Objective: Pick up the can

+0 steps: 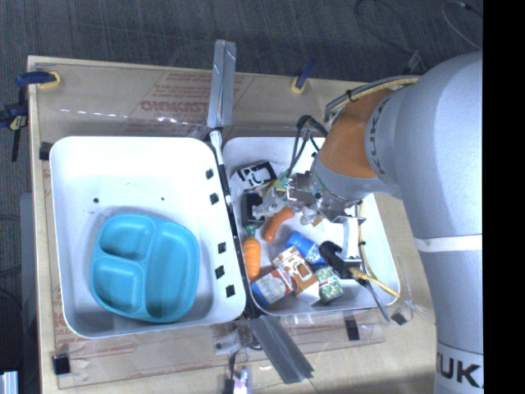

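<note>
Lying on its side among the clutter of the right bin (385, 245), the can (300, 246), blue with a white end, sat near the bin's middle, its long axis slanting from far-right toward near-left as best I could judge. A carrot (252, 258) lay to its left, a printed carton (289, 272) just nearer, and a small green pack (330, 286) to the near right. The tool (305, 205) hung just on the far side of the can, very close above it, at the end of the arm (385, 150) reaching in from the right. Whether it was spread or closed could not be told; nothing showed in its grip. The left bin (74, 158) held a blue divided tray (146, 267), well apart.
</note>
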`<state>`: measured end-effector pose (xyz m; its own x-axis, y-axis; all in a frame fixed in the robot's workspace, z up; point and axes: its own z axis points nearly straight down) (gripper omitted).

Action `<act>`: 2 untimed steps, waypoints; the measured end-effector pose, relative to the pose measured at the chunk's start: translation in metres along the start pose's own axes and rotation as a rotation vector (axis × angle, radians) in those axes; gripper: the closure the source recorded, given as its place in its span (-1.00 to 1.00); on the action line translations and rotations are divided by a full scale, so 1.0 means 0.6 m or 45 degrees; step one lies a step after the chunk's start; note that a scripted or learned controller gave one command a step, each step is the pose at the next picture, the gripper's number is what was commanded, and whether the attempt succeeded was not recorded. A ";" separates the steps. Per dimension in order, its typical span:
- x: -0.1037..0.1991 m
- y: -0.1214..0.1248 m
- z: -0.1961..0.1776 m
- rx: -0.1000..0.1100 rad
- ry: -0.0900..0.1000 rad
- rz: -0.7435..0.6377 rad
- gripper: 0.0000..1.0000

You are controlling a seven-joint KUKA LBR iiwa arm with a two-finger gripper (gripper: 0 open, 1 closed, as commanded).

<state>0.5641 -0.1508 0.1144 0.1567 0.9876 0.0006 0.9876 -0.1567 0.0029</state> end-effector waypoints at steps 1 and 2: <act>0.000 0.000 0.000 0.000 0.000 0.000 -1.00; 0.000 0.000 0.000 0.000 0.000 0.000 -1.00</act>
<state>0.5641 -0.1507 0.1143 0.1567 0.9876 0.0006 0.9876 -0.1567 0.0028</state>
